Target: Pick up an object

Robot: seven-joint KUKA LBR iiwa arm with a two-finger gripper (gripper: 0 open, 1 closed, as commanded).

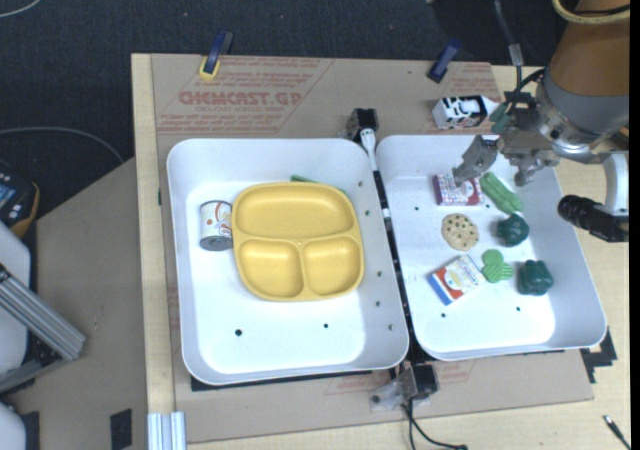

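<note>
My gripper [497, 170] hangs over the back of the right bin [575, 323], open, its fingers spread wide with nothing between them. Just below it lies a long light-green vegetable [501, 194]. A red and white packet [455, 188] sits next to the left finger [468, 170]. Further forward lie a round speckled cookie [459, 230], a dark green piece [513, 230], a small light-green piece [493, 264], another dark green piece [533, 278] and a red, white and blue carton [455, 280].
The left bin [200, 333] holds a yellow divided plate [297, 238], a small can [214, 225] at its left side, and a green sliver [305, 179] behind it. A black and white toy [462, 111] stands on the bench behind the right bin.
</note>
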